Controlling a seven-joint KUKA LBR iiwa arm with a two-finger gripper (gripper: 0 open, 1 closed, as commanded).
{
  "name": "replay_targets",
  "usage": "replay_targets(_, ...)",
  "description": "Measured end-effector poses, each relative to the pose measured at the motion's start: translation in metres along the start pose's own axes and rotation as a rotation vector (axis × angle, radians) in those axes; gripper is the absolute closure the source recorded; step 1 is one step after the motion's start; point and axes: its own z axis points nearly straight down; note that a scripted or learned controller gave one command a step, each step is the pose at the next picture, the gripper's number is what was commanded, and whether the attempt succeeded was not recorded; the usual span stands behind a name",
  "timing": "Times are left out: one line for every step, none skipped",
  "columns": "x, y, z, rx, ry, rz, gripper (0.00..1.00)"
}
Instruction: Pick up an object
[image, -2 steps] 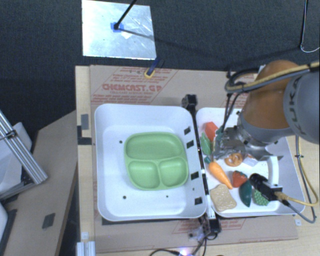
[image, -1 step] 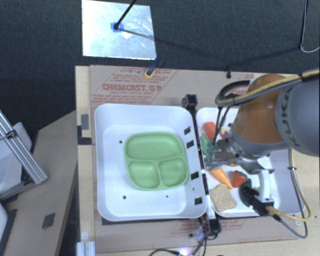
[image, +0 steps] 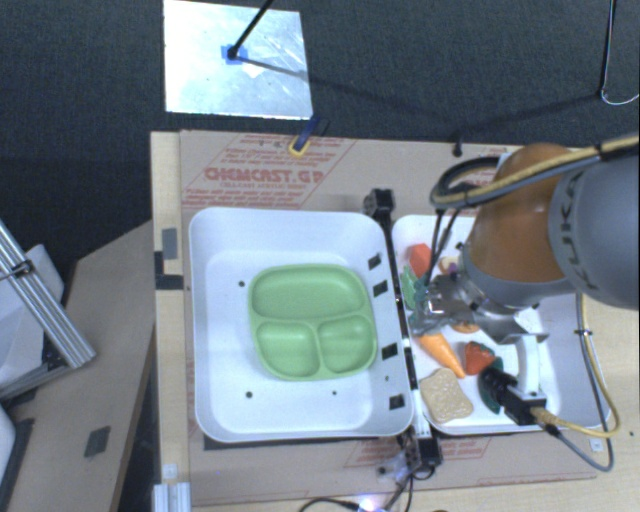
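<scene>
So my arm (image: 540, 230) is reaching in from the right of the frame, wrist down over the right bin (image: 560, 420). My gripper (image: 428, 305) sits near that bin's left wall, middle of the frame, but honestly I can't tell how it's set from up here.

Just below it is the carrot (image: 440, 350). Its long axis runs diagonal, fat end at upper left and tip pointing to lower right. Right beside the tip there's a red piece (image: 478, 356), and lower down a bread slice (image: 446, 394), tan, lying flat near the bin's bottom left corner. Another orange bit (image: 419, 258) is above the gripper, with something green (image: 411, 285) just beside the wall.

Left bin (image: 215, 300) holds a green tray (image: 305, 320) with three compartments, sitting flat about center.

Both bins rest on a cardboard sheet (image: 270, 170) with red print, on a wooden bench (image: 110, 300). Dark carpet (image: 70, 100) fills the top of the frame, with a shiny silver sheet (image: 240, 65) at upper middle.
</scene>
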Motion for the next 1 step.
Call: replay_targets(-0.0046,0.0051,-0.0065,0.0,0.0,0.003,1.0)
